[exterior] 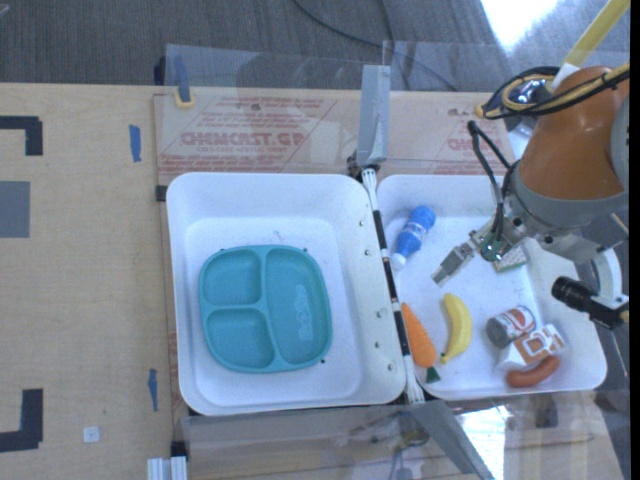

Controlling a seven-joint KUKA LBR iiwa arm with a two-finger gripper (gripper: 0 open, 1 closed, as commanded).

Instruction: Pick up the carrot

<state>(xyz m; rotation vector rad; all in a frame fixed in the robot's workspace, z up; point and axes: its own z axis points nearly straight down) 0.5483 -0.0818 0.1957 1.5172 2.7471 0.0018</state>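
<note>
The carrot (418,336) is orange with a green end and lies in the right bin (585,380), tight against its left wall near the front. My gripper (452,263) hangs over the middle of that bin, up and to the right of the carrot and apart from it. It points down-left, with nothing visible in it. The grey and orange arm comes in from the upper right behind it.
A yellow banana (455,326) lies just right of the carrot. A blue and white bottle (413,230) sits further back. A can (510,325), a small carton (540,343) and a sausage (532,371) crowd the front right corner. The left bin (185,268) holds a teal divided plate (265,308).
</note>
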